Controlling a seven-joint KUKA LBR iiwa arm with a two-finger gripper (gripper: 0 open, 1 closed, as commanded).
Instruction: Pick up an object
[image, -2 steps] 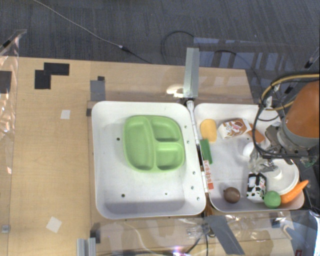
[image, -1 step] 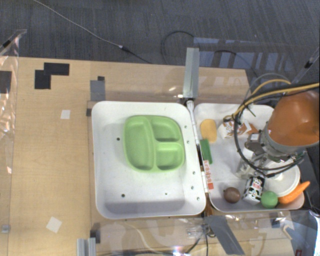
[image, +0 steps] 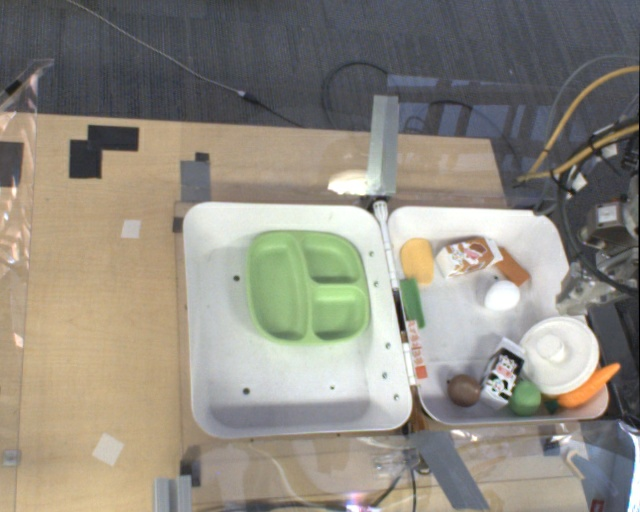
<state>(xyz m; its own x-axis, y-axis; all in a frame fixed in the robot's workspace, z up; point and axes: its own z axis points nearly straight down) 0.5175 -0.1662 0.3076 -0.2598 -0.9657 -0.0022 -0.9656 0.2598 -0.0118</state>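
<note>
The right bin (image: 455, 330) holds several small items: a yellow lump (image: 417, 260), a brown and white snack packet (image: 468, 256), a white egg (image: 502, 295), a green stick (image: 411, 302), a white lidded cup (image: 558, 355), a cow-patterned carton (image: 503, 374), a brown ball (image: 462, 390), a green ball (image: 526, 399) and an orange carrot (image: 590, 388). A green divided plate (image: 308, 287) lies in the left bin (image: 220, 340). My gripper (image: 586, 288) hangs at the right bin's right rim, beside the egg and above the cup, touching none of them.
An orange-brown piece (image: 513, 268) lies by the packet. A red and white strip (image: 415, 355) rests along the divider between the bins. Cables (image: 580, 120) hang at the upper right. The wooden bench (image: 90, 300) stretches to the left.
</note>
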